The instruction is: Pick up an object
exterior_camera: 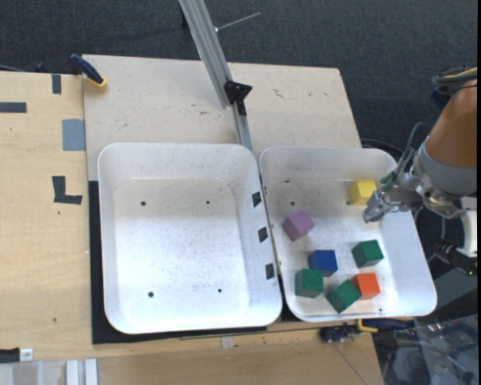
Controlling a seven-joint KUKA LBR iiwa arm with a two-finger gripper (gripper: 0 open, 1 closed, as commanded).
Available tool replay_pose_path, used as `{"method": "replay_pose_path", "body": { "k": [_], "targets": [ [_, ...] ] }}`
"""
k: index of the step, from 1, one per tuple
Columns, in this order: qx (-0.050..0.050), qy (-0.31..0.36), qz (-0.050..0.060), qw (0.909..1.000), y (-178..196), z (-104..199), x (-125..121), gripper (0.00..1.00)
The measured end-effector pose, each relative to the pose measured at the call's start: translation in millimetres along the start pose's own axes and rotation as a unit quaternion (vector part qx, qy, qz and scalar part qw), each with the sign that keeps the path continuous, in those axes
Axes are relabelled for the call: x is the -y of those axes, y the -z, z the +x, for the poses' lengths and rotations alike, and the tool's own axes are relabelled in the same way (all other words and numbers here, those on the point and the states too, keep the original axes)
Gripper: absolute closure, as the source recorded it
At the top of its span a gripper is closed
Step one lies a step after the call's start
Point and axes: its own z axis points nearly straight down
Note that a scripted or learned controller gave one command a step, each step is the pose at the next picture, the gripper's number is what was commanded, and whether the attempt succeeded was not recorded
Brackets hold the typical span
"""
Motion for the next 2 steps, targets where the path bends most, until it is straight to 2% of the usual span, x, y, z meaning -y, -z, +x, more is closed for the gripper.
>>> {"method": "replay_pose_path", "body": {
  "k": [1,2],
  "targets": [
    [0.000,0.000,0.000,1.0000,42.4,-0.9,-1.0,1.00],
    [-0.002,0.002,0.002,1.0000,51.4,55.4,3.3,1.00]
  ]
}}
